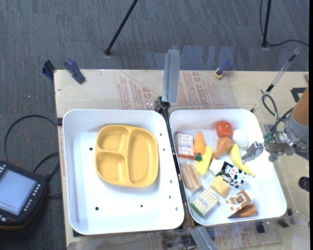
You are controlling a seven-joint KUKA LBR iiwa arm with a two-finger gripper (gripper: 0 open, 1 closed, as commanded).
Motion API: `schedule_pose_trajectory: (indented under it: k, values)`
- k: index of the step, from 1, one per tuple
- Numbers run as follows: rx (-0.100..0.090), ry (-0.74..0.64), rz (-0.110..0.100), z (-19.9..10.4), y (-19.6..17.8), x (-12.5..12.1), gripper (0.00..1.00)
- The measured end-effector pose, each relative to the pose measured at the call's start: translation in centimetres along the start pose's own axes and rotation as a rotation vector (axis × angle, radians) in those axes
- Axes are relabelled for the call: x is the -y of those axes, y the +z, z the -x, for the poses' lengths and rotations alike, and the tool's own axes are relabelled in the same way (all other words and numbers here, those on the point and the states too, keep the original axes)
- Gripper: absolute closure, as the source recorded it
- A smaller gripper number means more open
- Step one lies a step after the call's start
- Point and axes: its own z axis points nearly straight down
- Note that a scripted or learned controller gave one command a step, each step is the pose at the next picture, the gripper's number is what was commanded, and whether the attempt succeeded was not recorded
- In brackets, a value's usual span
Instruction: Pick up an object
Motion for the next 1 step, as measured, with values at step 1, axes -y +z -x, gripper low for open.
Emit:
schedule_pose_trajectory:
  k: [1]
  values:
    - [-0.002, -0.091, -0.005, -5.91, 6.83, -3.27, 0.00]
